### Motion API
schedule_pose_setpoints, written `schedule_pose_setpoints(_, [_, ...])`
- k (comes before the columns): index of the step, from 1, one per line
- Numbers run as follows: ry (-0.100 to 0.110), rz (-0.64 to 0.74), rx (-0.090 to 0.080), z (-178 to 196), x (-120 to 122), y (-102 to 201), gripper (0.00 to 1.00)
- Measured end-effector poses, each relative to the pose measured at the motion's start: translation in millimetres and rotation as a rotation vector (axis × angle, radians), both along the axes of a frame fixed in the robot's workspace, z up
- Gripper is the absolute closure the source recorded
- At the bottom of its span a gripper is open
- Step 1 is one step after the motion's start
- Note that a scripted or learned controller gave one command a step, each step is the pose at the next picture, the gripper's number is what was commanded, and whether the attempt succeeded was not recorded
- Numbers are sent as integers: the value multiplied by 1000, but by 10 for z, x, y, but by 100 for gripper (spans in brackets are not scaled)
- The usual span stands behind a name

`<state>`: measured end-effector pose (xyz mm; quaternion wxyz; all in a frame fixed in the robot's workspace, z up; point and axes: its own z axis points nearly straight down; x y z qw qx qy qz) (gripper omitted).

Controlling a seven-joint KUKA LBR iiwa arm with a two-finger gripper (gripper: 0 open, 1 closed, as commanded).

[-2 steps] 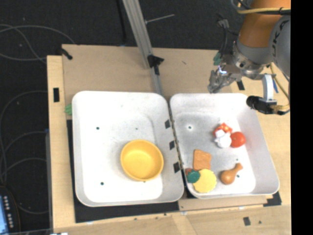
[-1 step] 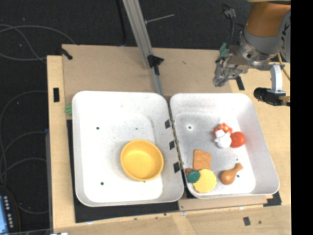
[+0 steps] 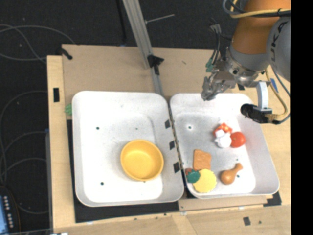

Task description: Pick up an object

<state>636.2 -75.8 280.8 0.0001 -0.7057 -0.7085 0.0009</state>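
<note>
A: Where are the things to be picked up seen?

B: They are gathered in the right bin [image 3: 254, 180], toward its near half. A red and white toy [image 3: 226, 136] is placed highest, with an orange piece on top and a red ball-like part at its right. Below it and to the left a flat tan cracker-like piece [image 3: 202, 159] is laid. A yellow round piece [image 3: 206, 180] is found just beneath that, with a small green piece [image 3: 194, 176] touching its left edge. A brown drumstick-shaped toy [image 3: 230, 174] is set just to the right of the yellow piece.

A: And the gripper?

B: The gripper [image 3: 209, 95] is seen over the far rim of the right bin, well apart from all the toys. Nothing is seen between its fingers. Whether they are apart or together cannot be told, since the tips are blurred and dark.

A: What is shown in the other bin?

B: A yellow bowl [image 3: 142, 159] is placed upright in the left bin [image 3: 98, 111], near its front right part.

A: What surrounds the bins?

B: Both bins are borne by a tan board [image 3: 107, 67]. A grey metal rail [image 3: 137, 23] is slanted down from the top toward the gap between the bins
</note>
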Motion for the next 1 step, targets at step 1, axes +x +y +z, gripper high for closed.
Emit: schedule_pose_setpoints(1, [-1,1,1,-37,-289,334,100])
